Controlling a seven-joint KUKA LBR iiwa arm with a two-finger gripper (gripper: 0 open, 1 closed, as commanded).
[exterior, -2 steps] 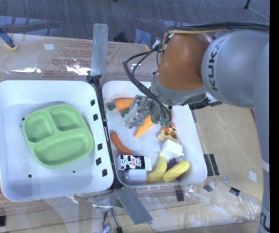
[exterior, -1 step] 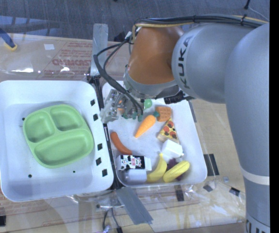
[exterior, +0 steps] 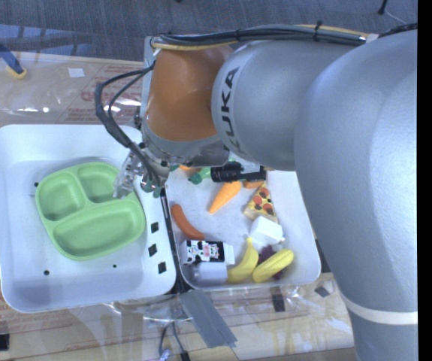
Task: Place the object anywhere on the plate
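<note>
A green plate [exterior: 92,210] of smooth, matt-looking plastic is seen in the left bin [exterior: 13,201], itself moulded in white plastic with a soft sheen. The arm [exterior: 313,104] is finished in smooth grey casing, with a glossy orange band [exterior: 182,92] catching the light. Shiny bare metal is shown at the gripper [exterior: 137,175]. Clear, wrinkled plastic sheeting [exterior: 58,89] is laid glossily over the bench. The banana [exterior: 244,264] and carrot [exterior: 225,195] are rendered in smooth toy plastic.

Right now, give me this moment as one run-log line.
hand: over green plate's right edge, left bin | grasp: unclear | plate: nothing on it | carrot, bananas: right bin
</note>
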